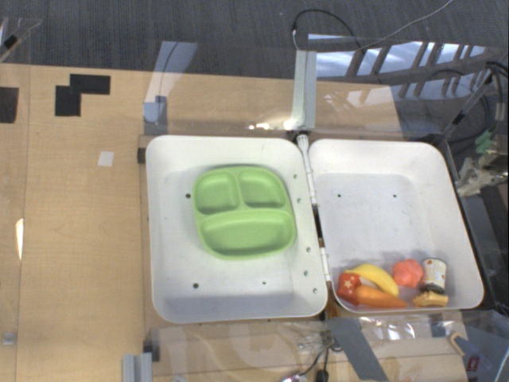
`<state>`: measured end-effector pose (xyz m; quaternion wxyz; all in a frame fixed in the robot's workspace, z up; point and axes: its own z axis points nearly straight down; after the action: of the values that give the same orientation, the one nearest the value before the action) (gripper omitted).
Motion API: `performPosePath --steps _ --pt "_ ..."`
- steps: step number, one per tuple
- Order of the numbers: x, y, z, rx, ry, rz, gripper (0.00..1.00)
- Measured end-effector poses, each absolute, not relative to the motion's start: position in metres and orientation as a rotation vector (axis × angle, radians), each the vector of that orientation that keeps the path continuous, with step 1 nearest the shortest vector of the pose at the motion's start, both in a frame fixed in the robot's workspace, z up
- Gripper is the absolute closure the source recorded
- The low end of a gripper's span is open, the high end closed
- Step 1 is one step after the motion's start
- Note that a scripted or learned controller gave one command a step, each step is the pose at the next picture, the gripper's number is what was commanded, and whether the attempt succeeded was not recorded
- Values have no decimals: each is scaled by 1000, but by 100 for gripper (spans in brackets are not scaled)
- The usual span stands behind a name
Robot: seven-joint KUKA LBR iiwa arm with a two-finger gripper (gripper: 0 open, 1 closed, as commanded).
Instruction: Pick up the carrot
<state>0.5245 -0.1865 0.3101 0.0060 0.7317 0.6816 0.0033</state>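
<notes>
The orange carrot (379, 297) lies along the front wall of the right bin (382, 189), in a cluster of toy foods. Just behind it rests a yellow banana (375, 278), and a red pepper (348, 283) touches its left end.
A round red-orange fruit (408, 272), a small can (434, 272) and a yellow-brown piece (432, 298) sit to the carrot's right. The left bin (171, 213) holds a green sectioned plate (208, 213). A metal post (305, 86) stands behind the bins' joint.
</notes>
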Motion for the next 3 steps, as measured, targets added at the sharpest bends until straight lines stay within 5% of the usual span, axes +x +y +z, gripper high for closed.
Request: performPosePath --steps 1,2,3 --pt "526 -186 322 2279 2137 15 100" --pt "524 -197 244 2150 2286 3 100" --pt "518 -206 438 2229 2201 7 100"
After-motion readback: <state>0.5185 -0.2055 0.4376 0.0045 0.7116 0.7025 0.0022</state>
